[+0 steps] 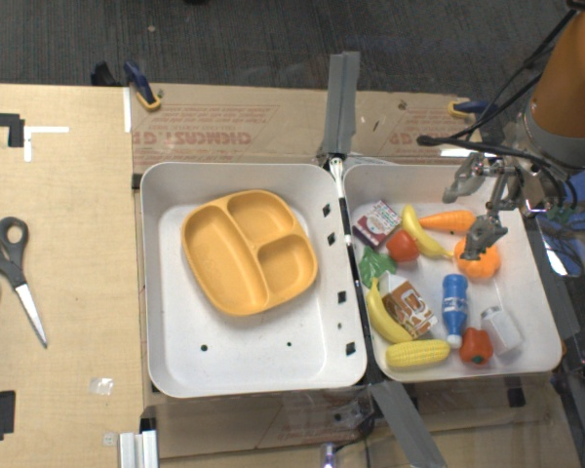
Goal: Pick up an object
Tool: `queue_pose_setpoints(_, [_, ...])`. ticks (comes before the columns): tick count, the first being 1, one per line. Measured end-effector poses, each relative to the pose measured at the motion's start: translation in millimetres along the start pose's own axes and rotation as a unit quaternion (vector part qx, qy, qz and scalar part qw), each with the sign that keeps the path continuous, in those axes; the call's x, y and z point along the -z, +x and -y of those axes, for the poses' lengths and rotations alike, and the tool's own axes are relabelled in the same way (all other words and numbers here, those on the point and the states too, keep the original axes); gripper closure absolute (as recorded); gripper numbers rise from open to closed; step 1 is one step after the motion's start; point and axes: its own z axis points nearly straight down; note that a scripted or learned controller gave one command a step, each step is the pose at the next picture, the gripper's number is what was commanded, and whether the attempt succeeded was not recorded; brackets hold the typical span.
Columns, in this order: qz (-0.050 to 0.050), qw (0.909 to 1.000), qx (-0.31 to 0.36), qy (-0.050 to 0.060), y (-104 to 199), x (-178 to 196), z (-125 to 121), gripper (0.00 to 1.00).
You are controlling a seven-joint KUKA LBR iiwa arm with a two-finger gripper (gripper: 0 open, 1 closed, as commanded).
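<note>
My gripper (483, 238) hangs over the right bin (538, 291), at its far right side. Its tip sits right on top of an orange fruit (479, 266) and hides the fruit's upper part. A carrot (447, 221) lies just left of the gripper. Also in this bin are a yellow banana (424, 234), a red tomato (402, 248), a blue bottle (454, 305), a corn cob (416, 354), a red pepper (476, 347) and a white bottle (502, 328).
The left bin (166, 330) holds a yellow divided plate (251, 252). A red-and-white packet (375, 222), a brown packet (410, 307) and a second banana (381, 312) crowd the right bin's left half. Scissors (16, 273) lie on the bench at far left.
</note>
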Motion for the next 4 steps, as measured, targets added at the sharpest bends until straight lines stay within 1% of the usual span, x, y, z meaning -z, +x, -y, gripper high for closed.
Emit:
queue_pose_setpoints(1, [0.000,0.9991,0.042,0.000,-33,-159,-10,0.00])
queue_pose_setpoints(2, [0.007,0.9996,0.026,0.001,-62,-170,1,0.00])
queue_pose_setpoints(3, [0.003,0.9973,0.074,0.001,-62,-177,51,0.00])
queue_pose_setpoints(4, [0.006,0.9972,0.075,0.002,-64,-166,51,1.00])
